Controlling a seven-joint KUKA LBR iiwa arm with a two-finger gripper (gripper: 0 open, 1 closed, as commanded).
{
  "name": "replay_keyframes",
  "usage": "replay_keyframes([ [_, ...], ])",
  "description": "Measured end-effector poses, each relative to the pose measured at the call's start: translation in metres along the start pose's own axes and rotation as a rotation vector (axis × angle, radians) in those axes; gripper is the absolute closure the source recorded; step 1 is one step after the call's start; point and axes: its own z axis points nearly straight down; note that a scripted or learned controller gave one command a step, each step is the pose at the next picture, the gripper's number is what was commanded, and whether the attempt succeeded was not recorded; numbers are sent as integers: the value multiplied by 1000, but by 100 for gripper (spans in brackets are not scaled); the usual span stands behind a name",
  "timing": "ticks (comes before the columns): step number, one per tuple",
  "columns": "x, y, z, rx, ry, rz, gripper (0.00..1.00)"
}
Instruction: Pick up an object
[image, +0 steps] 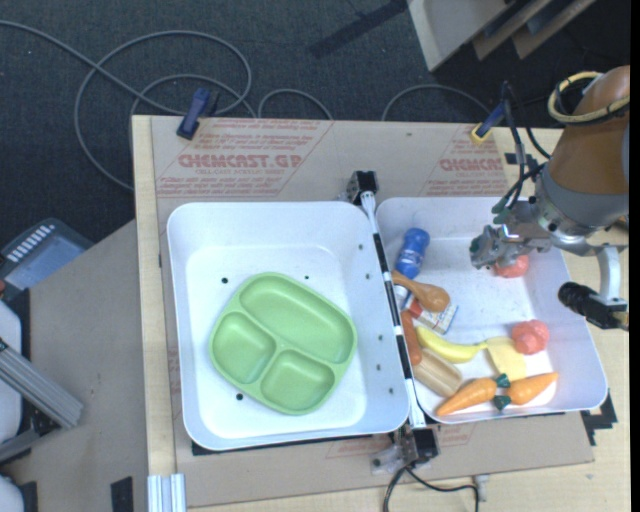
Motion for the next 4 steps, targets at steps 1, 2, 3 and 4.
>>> replay_keyframes([
  [1, 61, -26, -15, 4, 3, -2, 100],
  [2, 61, -26, -15, 4, 2, -1, 0],
  [3, 36, 22, 13, 0, 0, -1, 0],
  [4, -1, 45, -43, -2, -1, -1, 0],
])
